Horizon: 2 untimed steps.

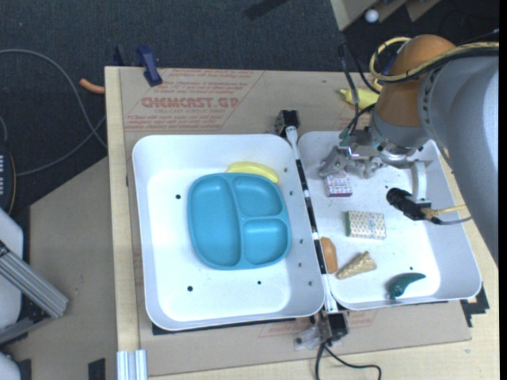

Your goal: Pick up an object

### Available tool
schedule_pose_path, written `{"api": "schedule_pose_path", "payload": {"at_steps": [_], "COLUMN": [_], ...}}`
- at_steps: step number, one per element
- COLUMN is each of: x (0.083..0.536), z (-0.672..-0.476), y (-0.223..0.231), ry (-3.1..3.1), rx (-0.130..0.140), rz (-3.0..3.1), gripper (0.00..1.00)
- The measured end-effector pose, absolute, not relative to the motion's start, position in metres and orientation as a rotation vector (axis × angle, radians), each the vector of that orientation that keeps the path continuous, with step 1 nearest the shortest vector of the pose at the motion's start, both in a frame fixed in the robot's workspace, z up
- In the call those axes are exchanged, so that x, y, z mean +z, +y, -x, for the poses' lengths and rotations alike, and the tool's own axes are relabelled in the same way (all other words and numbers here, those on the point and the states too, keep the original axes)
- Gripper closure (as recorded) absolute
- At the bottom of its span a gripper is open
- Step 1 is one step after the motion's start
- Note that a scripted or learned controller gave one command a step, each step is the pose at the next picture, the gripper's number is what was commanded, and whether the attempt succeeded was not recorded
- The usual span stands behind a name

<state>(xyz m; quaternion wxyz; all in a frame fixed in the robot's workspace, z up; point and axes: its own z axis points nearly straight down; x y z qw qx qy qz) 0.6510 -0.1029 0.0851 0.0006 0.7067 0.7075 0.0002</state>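
In the right bin I see a small pink-and-white packet (pixel 339 185) lying flat, just under my pincer (pixel 342 161). Below it lie a pale patterned block (pixel 365 224), an orange piece (pixel 328 252), a tan cone (pixel 356 265) and a teal curved piece (pixel 405 283).

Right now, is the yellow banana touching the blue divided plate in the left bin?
Touching, or at least overlapping: camera view shows the banana tucked against the plate at its top rim, no gap visible.

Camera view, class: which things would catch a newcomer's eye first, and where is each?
The big blue three-compartment plastic plate lies in the left white bin, a yellow object peeking from behind its far edge. The grey arm's gripper hangs over the right white bin, just above a small pink-and-white packet.
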Motion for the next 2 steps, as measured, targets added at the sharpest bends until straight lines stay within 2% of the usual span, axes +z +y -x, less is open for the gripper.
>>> {"api": "schedule_pose_path", "payload": {"at_steps": [1,2], "x": [0.085,0.096], "z": [-0.667,-0.668], "y": [-0.092,-0.092], "ry": [2.221,2.220], "rx": [0.002,0.004], "rz": [-2.218,-2.214], "gripper": [0.00,1.00]}}
